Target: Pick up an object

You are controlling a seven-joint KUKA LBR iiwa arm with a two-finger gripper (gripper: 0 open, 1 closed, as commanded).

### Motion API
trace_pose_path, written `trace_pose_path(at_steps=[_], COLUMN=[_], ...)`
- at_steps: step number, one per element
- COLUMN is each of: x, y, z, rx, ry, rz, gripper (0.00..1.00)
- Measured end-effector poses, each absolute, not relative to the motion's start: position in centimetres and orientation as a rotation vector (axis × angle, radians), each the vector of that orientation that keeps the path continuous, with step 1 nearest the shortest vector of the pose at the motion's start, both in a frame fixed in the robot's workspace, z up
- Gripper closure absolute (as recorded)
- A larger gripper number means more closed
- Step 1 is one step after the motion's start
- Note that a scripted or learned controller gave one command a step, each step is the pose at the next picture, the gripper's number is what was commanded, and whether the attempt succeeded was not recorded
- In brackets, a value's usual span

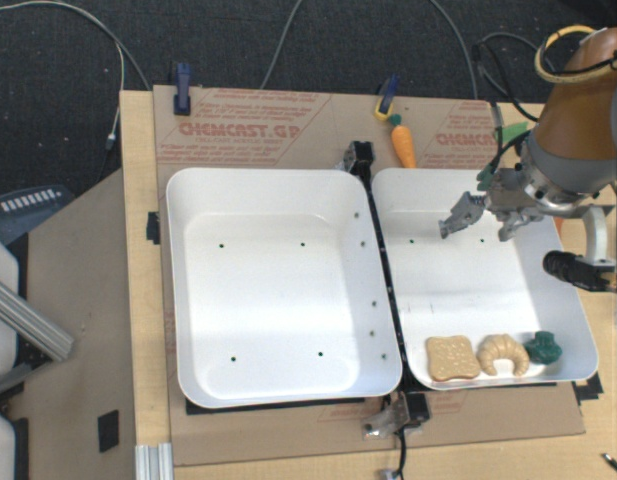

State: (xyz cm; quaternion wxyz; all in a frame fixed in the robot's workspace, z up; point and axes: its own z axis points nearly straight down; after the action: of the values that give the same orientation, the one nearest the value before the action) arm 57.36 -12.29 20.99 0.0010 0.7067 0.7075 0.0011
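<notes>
single fixed camera above the bench point(288, 118), looking down at a slant from its near edge toward its far edge; mid-distance framing takes in both white bins point(278, 288), the whole bench top, and dark floor past the far edge.

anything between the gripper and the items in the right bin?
Nothing visible. The gripper hangs over the right bin's bare far half; the cracker, croissant and green toy line its near edge, with bare floor between.
</notes>
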Motion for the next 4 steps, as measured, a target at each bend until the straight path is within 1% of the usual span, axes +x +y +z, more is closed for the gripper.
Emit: trace_pose_path(at_steps=[1,2,3,4], x=[54.8,51.1,47.9,47.9], y=[-13.3,-11.1,-8.9,-4.9], z=[22.8,23.8,25.0,24.8], rx=[2.221,2.220,2.220,2.219], ry=[2.220,2.222,2.222,2.225], rz=[0.002,0.002,0.002,0.001], gripper=[0.00,0.00,0.00,0.00])
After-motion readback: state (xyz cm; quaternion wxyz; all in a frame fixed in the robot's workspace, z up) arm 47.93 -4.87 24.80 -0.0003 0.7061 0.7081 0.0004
